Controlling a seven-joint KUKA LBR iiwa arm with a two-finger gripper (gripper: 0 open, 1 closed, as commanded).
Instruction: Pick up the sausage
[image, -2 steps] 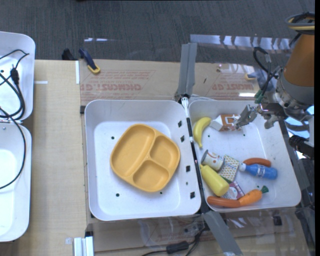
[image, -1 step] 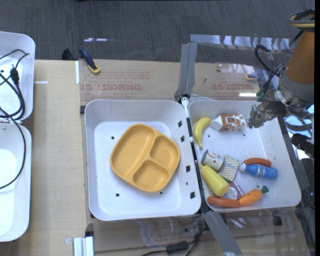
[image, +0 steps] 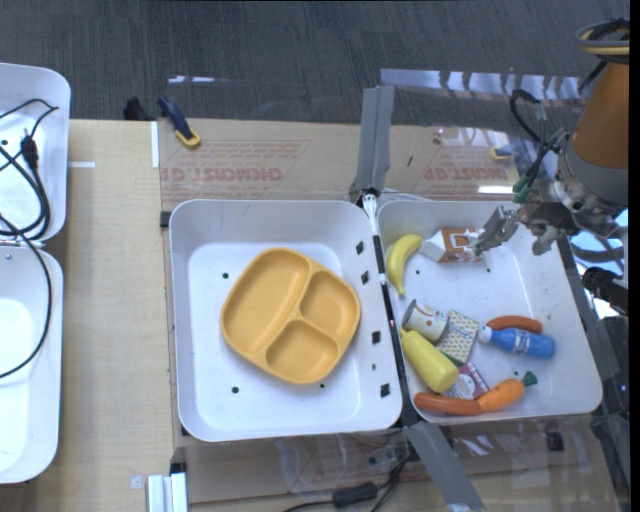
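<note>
A long reddish sausage lies along the front wall of the right bin, its right end touching an orange carrot. A second, shorter reddish sausage-like piece rests just behind a blue bottle. My gripper hovers over the back of the right bin, beside a small brown-and-white carton. It stands open with nothing between its fingers, well behind both sausages.
The right bin also holds a banana, a yellow bottle, a small can, a patterned packet and a small red packet. A yellow divided plate sits in the left bin.
</note>
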